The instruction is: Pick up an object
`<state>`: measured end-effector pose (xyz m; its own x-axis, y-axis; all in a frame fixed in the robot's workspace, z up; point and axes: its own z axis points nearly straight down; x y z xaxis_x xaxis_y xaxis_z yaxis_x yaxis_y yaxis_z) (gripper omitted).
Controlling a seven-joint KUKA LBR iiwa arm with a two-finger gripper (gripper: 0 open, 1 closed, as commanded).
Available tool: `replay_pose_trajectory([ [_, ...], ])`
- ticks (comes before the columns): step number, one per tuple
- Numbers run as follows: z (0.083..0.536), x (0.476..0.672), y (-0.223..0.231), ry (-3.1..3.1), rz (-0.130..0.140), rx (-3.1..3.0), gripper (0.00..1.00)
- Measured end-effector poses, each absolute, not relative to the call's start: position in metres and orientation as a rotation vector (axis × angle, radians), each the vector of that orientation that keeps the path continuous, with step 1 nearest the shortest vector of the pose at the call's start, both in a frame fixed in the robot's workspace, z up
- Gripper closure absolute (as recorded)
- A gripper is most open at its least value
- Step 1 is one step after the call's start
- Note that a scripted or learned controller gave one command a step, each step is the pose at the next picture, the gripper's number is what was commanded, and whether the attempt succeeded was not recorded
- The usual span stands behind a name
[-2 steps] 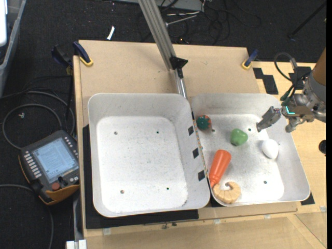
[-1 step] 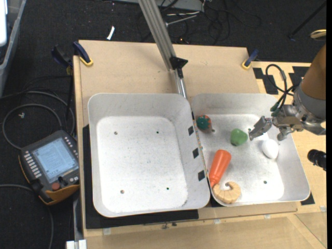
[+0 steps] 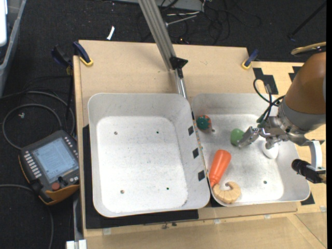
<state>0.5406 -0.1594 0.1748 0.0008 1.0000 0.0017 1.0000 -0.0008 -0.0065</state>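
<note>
A robotics lab, most likely: a wooden bench [image 3: 155, 66] clamped at its corners carries two white bins [image 3: 98, 154], cables [image 3: 31, 113] trail over the dark floor, and a teach pendant [image 3: 49, 162] lies beside it.

One fixed camera looks down at a slant from above the bench [image 3: 135, 66], taking in both white bins [image 3: 104, 108] from moderate distance.

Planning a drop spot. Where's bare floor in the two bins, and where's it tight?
Left bin: whole floor bare. Right bin: bare along the far wall, and between carrot and near-right corner. Tight around the claw by the green object, and at the pastry below the carrot.
</note>
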Motion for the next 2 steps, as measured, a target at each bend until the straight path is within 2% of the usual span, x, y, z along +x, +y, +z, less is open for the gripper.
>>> replay_pose_trajectory([
  [1, 0.13, 0.536, -0.157, -2.217, 0.004, -2.22, 0.0],
  [2, 0.143, 0.537, -0.158, -2.221, -0.001, -2.223, 1.0],
])
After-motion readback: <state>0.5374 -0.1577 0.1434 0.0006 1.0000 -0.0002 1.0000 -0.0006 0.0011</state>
